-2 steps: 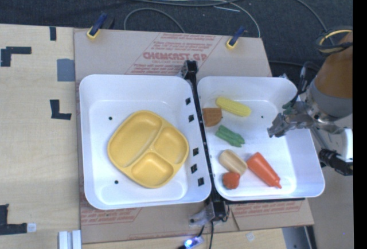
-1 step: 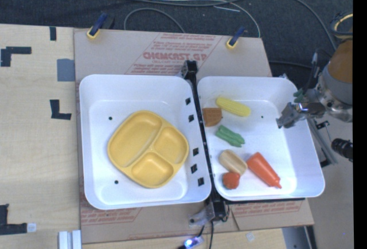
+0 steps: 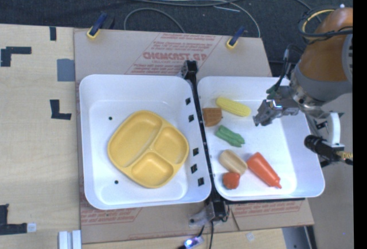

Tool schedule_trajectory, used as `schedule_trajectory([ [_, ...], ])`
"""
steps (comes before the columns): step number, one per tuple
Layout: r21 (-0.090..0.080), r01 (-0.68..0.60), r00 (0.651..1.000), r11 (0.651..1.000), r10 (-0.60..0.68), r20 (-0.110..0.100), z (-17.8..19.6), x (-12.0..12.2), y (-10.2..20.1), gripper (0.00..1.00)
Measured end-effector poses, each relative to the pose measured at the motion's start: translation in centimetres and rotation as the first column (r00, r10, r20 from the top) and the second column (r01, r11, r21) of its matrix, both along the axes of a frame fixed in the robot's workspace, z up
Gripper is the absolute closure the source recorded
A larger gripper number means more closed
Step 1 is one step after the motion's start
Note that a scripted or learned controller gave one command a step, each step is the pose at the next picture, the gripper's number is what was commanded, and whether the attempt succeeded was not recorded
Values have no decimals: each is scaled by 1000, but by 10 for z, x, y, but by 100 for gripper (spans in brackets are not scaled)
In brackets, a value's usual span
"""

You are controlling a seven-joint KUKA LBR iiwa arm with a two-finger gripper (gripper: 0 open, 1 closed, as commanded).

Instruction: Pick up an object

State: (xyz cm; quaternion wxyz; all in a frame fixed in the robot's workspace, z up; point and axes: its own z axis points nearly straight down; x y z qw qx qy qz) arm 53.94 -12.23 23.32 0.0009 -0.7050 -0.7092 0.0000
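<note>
While the jaws hang low over the right bin, whether they are spread or pressed together cannot be told, and nothing shows between them. Just left lies the corn cob; farther off sit a brown block, green pod, carrot, bun and tomato. A yellow divided plate rests in the left bin.

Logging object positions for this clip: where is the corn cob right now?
The corn cob lies near the top of the right bin, just left of the end effector, above the green vegetable.
</note>
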Motion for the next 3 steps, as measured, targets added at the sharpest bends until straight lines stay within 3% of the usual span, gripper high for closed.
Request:
schedule_trajectory([
  [3, 0, -2, 1000, 1000, 2, -1, -4, 19, 188, 100],
])
